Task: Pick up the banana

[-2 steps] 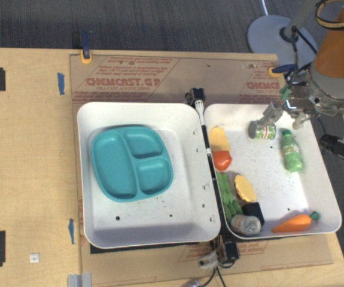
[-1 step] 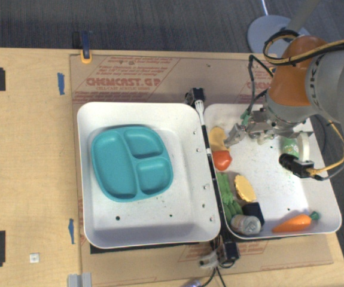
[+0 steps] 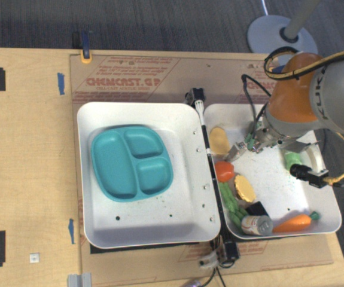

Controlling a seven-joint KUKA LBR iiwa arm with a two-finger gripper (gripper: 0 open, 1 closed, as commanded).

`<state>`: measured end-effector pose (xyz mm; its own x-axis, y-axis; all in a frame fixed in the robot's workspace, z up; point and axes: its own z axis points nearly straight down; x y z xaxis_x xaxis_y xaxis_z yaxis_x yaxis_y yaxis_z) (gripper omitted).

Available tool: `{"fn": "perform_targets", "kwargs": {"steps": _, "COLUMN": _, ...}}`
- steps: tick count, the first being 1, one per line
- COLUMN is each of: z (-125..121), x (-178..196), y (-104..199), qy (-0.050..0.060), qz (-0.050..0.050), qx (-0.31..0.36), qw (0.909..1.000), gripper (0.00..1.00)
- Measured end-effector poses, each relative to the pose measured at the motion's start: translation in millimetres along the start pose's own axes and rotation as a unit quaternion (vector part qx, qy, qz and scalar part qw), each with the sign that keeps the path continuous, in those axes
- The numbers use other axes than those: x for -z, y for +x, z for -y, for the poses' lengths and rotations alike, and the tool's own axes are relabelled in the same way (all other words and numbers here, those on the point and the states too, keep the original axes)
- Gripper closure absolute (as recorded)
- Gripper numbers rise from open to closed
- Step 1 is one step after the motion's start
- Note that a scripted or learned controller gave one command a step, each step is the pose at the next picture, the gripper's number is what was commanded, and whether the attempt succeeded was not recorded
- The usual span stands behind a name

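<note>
A pale yellow, rounded object that looks like the banana point(image 3: 219, 140) lies in the right bin point(image 3: 327, 211), close to its left wall. My gripper point(image 3: 239, 150) is low in that bin, just right of and slightly below the yellow object. It points left from the orange-banded wrist point(image 3: 291, 97). I see nothing held in it.
The right bin also holds a red tomato point(image 3: 224, 171), a golden ridged piece point(image 3: 244, 189), a green vegetable point(image 3: 229, 200), a small can point(image 3: 256, 225), a carrot point(image 3: 292, 223) and a green item point(image 3: 292, 160). A teal divided plate point(image 3: 131, 163) sits in the left bin point(image 3: 100, 220).
</note>
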<state>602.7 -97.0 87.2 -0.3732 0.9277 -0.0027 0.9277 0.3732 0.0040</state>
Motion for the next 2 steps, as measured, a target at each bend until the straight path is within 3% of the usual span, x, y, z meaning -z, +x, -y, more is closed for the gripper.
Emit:
{"fn": "perform_targets", "kwargs": {"steps": 1, "z": -57.3, "x": 98.0, "y": 31.1, "qy": 0.001, "qz": -0.001, "qx": -0.186, "qw": 0.9826, "gripper": 0.00}}
{"fn": "perform_targets", "kwargs": {"steps": 2, "z": 19.9, "x": 157.2, "y": 20.7, "qy": 0.002, "qz": -0.001, "qx": -0.074, "qw": 0.9973, "gripper": 0.00}}
